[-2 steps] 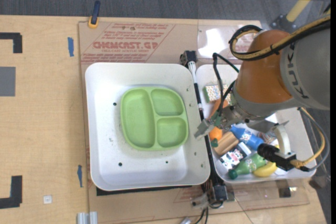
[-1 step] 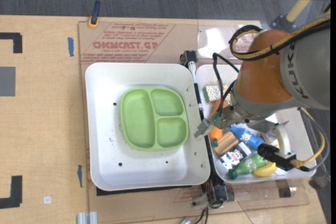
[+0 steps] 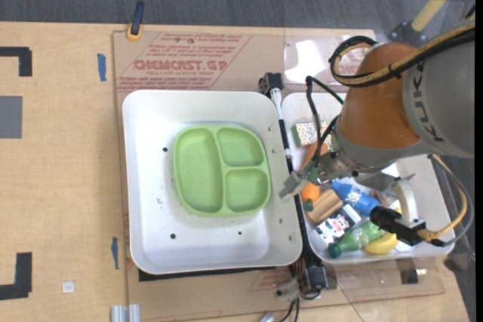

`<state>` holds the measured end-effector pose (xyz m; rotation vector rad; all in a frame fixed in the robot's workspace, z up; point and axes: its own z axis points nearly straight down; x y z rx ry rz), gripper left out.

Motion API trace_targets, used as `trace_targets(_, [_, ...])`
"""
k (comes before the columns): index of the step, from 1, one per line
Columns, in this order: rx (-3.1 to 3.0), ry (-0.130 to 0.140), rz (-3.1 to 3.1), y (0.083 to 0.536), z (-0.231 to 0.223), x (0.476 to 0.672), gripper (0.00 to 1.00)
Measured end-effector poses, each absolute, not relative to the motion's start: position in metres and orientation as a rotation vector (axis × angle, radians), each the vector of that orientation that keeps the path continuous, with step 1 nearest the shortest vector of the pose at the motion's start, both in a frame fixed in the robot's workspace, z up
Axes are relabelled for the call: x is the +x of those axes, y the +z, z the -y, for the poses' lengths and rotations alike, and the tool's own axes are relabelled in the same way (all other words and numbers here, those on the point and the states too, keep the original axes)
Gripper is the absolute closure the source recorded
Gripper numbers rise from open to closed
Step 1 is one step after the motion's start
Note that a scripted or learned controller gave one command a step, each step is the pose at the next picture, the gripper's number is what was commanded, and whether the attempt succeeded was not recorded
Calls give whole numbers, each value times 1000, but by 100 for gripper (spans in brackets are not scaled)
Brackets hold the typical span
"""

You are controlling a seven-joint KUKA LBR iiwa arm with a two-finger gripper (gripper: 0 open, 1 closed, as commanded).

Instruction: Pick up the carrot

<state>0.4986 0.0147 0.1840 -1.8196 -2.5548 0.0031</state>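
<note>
I am over the right-hand bin (image 3: 432, 176), low in the right half of the frame, and my gripper (image 3: 309, 179) hangs at that bin's left edge, close by the wall it shares with the left bin (image 3: 143, 162). Whether my gripper is parted or closed I cannot tell; my own orange wrist band (image 3: 377, 102) and the cables cover most of it. The carrot (image 3: 312, 156) shows as an orange sliver just up and left of my wrist, and another orange bit (image 3: 309, 194) lies below the gripper tip; I cannot say if they are one piece. I see nothing clearly gripped, so I judge this to be the reach-and-grasp step, not the lift. Next I need to settle squarely over the carrot and close on it alone, since the wooden block (image 3: 326, 203), the blue bottle (image 3: 356, 197) and the other toys crowd it. The green divided plate (image 3: 222, 170) sits in the left bin, well apart
</note>
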Motion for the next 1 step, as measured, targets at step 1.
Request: trace_targets(1, [-1820, 3, 2555, 184, -15, 499, 0])
